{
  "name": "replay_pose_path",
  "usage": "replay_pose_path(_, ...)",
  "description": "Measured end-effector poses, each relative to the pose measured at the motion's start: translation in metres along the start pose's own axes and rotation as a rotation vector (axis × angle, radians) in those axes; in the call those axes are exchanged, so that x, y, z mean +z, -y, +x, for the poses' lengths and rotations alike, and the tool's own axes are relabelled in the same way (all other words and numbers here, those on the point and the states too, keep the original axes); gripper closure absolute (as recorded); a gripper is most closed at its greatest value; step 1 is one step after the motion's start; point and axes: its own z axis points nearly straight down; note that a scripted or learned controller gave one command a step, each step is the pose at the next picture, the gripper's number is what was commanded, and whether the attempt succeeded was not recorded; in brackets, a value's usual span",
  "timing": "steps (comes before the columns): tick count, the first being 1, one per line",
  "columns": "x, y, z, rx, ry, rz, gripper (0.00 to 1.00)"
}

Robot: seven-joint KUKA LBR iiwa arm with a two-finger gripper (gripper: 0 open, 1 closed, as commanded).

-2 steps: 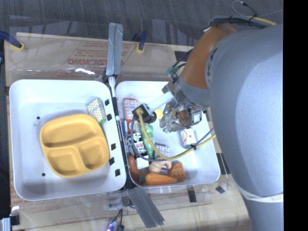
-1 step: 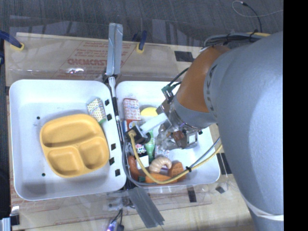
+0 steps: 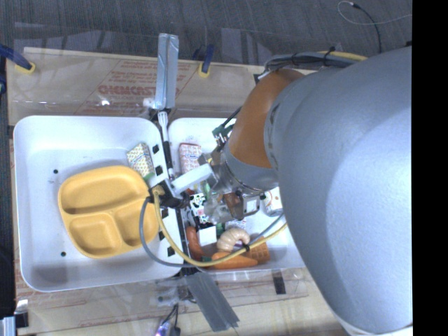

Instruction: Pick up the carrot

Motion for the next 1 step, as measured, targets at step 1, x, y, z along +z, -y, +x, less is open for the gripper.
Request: replay_pose_path(1, -0.0001, -0.0002, 0.0, 0.0, 0.0, 0.0, 0.0)
